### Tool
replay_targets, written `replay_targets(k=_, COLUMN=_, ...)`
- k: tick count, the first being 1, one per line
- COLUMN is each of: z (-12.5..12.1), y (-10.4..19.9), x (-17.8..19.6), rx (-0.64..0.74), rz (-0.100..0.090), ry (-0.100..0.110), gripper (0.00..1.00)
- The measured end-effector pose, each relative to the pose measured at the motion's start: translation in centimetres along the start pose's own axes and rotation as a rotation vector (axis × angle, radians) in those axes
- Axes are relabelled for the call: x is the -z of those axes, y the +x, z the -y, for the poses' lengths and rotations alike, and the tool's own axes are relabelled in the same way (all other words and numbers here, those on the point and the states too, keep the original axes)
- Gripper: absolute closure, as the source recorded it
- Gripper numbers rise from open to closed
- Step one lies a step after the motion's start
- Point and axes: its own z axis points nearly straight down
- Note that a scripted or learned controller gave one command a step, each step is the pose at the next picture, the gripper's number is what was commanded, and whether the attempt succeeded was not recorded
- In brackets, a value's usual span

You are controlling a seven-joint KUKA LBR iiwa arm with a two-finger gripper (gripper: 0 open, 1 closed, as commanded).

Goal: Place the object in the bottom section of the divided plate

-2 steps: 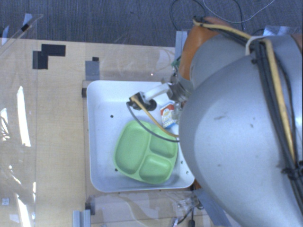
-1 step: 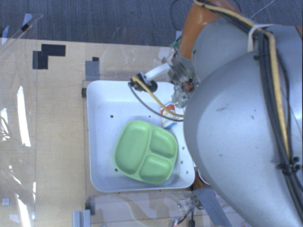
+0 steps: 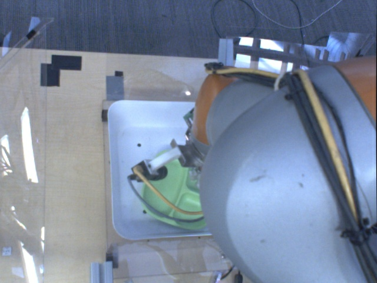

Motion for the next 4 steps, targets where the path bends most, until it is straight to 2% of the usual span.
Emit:
replay_targets(k=1, z=-2.2, y=-1.3, x=3.9, rx=-0.200, rz=-0.005, ry=-0.001, gripper=1.00)
replay_targets(k=2, z=4.2, y=-1.0, x=2.3, rx=-0.155, rz=-0.004, ry=0.000, gripper=1.00)
replay_targets(k=3, z=6.5, y=0.1, x=-3.7, rx=-0.202, rz=-0.002, ry=0.000, gripper=1.00)
replay_targets(k=4, z=6.5, y=0.1, x=-3.6, rx=-0.203, rz=-0.004, ry=0.000, gripper=0.00)
